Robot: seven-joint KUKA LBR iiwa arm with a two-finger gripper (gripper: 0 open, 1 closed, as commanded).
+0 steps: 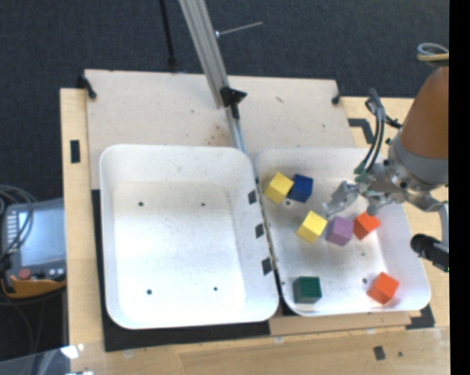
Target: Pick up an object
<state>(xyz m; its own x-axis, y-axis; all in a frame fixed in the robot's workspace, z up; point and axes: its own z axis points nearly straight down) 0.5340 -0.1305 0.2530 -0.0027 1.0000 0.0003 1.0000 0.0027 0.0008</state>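
Note:
The right bin (419, 283) holds several cubes. A yellow cube (279, 187) touches a blue cube (302, 187) near its back left. Another yellow cube (313, 226), a purple cube (340, 230) and an orange cube (365, 225) form a row in the middle. A green cube (306, 289) and a second orange cube (383, 287) lie near the front. My gripper (354, 205) hangs just above and behind the purple and orange cubes, its fingers spread open with nothing between them.
The left bin (110, 209) lies beside the right one, their walls meeting at the centre. A slanted metal pole (208, 49) rises from the back of the bench. A grey box with cables (28, 241) sits off the bench at far left.

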